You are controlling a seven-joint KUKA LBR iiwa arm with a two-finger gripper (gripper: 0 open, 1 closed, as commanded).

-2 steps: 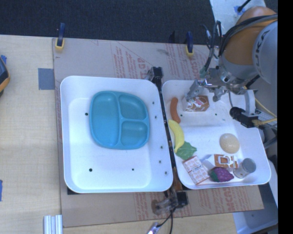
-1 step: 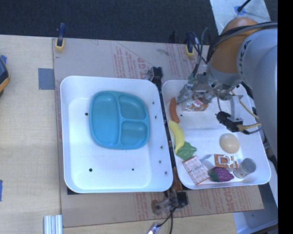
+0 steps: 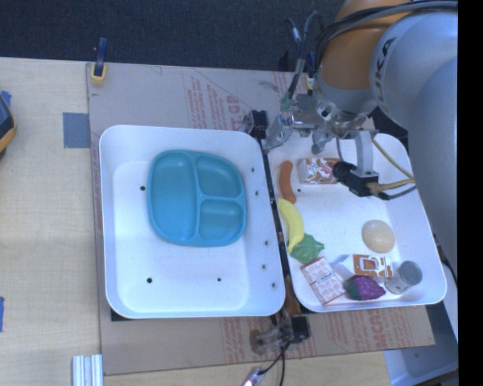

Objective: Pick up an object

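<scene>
Hovering over the far end of the right bin (image 3: pixel 338 223), hand (image 3: pixel 318 139) sits close by a red-and-white packet (image 3: pixel 320 171). Cannot tell how far open it is, or whether it grips anything. Sausage (image 3: pixel 286 181) and banana (image 3: pixel 291 223) lie along that bin's left wall, with pale egg (image 3: pixel 378 236), purple grapes (image 3: pixel 365 288) and grey can (image 3: pixel 405 277) nearer. Left bin (image 3: pixel 113 215) holds blue divided plate (image 3: pixel 197 198).

You see the gripper (image 3: pixel 322 139) over the right bin's (image 3: pixel 338 219) top edge, a blue plate (image 3: pixel 197 198) in the left bin (image 3: pixel 129 256).
</scene>
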